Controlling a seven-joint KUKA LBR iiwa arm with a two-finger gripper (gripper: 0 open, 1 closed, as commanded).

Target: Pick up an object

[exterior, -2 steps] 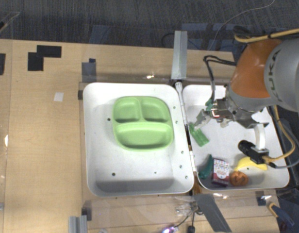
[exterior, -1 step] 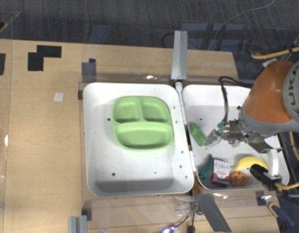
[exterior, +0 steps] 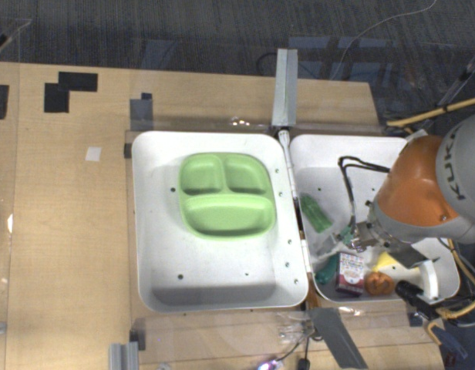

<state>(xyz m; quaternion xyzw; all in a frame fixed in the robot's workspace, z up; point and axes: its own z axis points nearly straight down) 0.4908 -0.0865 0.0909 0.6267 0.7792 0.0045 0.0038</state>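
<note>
Claw hung low in my right bin, just above a small packet. I could not tell if it was wide or narrow. My left bin held a green tray.

The arm is bulky and rounded, a pale grey shell with dark lettering on its upper segment. Below that lettering sits a glossy orange band, domed like a cap. A thin black cable loops beside the band toward the grey wrist.
</note>
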